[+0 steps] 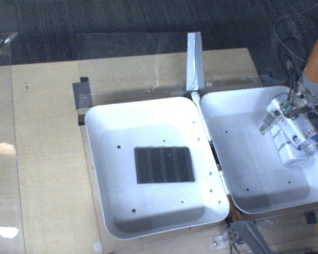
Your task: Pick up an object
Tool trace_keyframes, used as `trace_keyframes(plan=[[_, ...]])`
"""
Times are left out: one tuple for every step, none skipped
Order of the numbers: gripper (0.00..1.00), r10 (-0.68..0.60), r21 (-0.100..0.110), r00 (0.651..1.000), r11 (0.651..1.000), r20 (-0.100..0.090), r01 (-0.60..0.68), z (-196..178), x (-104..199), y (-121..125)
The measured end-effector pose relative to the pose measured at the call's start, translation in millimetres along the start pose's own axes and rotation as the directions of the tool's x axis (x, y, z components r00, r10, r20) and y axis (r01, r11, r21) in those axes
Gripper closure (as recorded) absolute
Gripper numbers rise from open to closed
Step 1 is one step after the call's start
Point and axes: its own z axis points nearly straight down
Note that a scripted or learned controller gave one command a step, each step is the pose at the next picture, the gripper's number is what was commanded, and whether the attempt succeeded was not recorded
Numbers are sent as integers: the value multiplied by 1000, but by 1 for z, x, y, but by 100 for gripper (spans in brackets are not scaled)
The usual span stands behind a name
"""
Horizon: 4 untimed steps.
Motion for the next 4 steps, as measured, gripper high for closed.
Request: trace_keyframes(plan=[[0, 65, -30, 998, 997, 20, -65, 14, 3, -16], [0, 100, 14, 995, 995, -9, -100, -3, 59, -26], [100, 96, 9, 995, 995, -8, -96, -13, 59, -24], [100, 204, 16, 979, 979, -8, -204, -49, 71, 35]])
